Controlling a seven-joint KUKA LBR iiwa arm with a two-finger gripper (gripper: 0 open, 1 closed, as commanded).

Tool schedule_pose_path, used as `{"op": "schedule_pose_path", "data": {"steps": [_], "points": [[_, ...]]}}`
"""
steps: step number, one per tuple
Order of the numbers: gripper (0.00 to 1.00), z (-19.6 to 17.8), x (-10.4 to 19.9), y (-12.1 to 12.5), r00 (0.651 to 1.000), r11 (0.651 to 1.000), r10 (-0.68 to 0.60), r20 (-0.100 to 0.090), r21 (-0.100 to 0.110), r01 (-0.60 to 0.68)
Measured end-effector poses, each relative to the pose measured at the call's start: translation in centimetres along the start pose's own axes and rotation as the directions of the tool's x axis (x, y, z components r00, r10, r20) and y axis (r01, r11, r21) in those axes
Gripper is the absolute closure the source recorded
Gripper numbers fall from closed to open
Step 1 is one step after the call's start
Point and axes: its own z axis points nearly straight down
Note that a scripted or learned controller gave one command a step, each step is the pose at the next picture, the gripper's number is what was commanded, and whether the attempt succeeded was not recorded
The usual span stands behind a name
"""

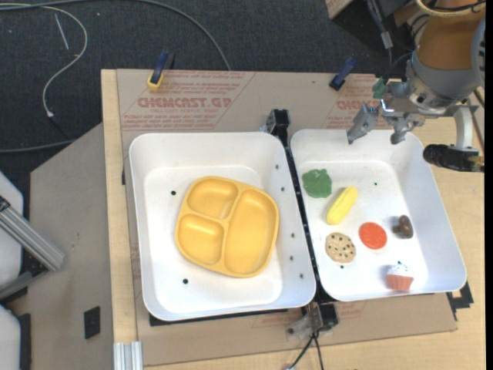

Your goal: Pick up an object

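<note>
The right bin [431,199] holds several small toy foods: a green broccoli [316,183], a yellow corn cob [341,205], a red disc [373,235], a chocolate-chip cookie [340,247], a brown lump [403,226] and a pink cupcake [399,277]. My gripper [379,129] hangs above the far rim of the right bin, open, its two grey fingers [359,126] spread apart with nothing between them. It is well behind and above all the foods.
The left bin [146,168] holds a yellow divided plate [228,225]. Blue clamps [159,68] sit on the cardboard backing behind the bins. A black clip [278,121] joins the bins at the far middle. Cables lie on the dark floor at upper left.
</note>
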Motion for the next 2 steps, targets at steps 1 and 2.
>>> {"op": "schedule_pose_path", "data": {"steps": [1, 2], "points": [[0.0, 0.0, 0.0, 0.0, 1.0, 1.0, 0.0, 0.0, -0.001, 0.0], [0.0, 4.0, 0.1, 0.3, 1.0, 1.0, 0.0, 0.0, 0.001, 0.0]]}}
